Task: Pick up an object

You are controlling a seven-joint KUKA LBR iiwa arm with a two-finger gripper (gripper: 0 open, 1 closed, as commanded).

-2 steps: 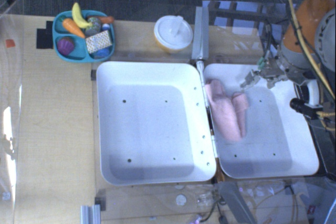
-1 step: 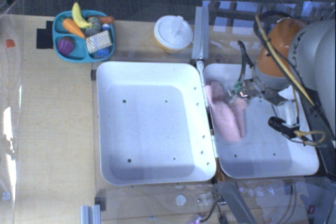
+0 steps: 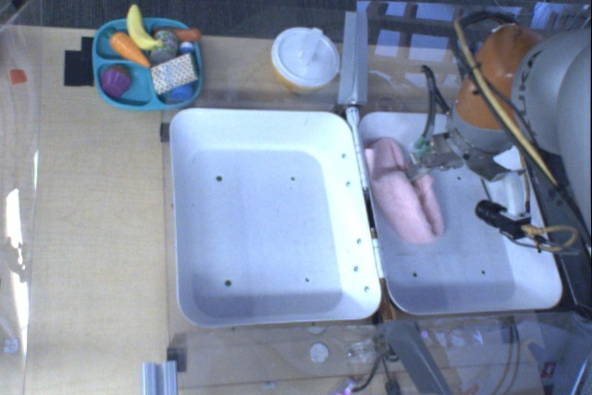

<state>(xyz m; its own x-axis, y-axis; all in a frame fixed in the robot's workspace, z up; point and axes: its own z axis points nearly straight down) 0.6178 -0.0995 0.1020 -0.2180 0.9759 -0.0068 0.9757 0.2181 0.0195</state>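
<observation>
A pink folded cloth (image 3: pixel 403 191) lies in the right bin (image 3: pixel 481 277), along its left side. My gripper (image 3: pixel 426 156) comes in from the right and sits low over the cloth's upper right edge, touching or nearly touching it. Its tips blend into the cloth, so their spacing is unclear. The grey arm with its orange band (image 3: pixel 490 79) fills the bin's upper right corner.
The left bin (image 3: pixel 268 291) stands beside the right one. A blue tray of toy food (image 3: pixel 146 62) and a white lidded container (image 3: pixel 306 57) sit on the bench behind it. Cables and a black fitting (image 3: pixel 507 222) hang over the right bin's right side.
</observation>
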